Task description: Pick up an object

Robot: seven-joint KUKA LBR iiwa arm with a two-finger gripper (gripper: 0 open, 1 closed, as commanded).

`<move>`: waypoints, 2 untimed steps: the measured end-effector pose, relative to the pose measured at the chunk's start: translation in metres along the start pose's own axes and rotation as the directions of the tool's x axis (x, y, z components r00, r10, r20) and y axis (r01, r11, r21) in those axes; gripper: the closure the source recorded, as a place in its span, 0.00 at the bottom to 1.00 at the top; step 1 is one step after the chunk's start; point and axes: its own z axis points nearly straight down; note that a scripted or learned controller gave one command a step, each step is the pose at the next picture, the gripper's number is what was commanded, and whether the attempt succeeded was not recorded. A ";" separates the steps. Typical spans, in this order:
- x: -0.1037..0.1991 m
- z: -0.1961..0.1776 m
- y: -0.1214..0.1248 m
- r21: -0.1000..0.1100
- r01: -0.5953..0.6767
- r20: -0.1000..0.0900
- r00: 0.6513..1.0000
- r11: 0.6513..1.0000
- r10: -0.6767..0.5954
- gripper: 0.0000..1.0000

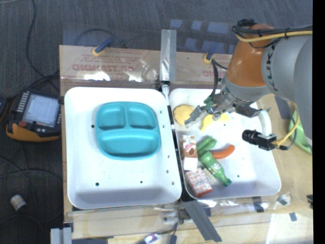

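Observation:
The right bin (pixel 254 184) holds several small items. A round yellow piece (pixel 181 114) lies at its far left, and another yellow piece (pixel 209 121) sits just right of it. My gripper (pixel 205 113) hangs low over these two yellow pieces, reaching in from the right under the orange wrist band (pixel 246 67). Nearer the front lie a green bottle (pixel 214 169), a green pepper-like piece (pixel 205 144), an orange carrot-like stick (pixel 224 150) and two small printed boxes (pixel 189 147) (pixel 198 182).
The left bin (pixel 81 177) holds a blue divided plate (pixel 127 129). A black cylinder (pixel 256 138) juts out over the right bin's right side. A metal post (pixel 167 50) stands behind the wall between the bins. A handheld pendant (pixel 35 116) lies on the floor at left.

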 end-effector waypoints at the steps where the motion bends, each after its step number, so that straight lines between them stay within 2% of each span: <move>1: 0.042 -0.026 -0.065 0.001 -0.036 -0.002 0.999 0.999 0.036 0.00; 2: -0.058 0.021 -0.068 0.002 -0.351 0.001 0.936 0.936 0.351 0.00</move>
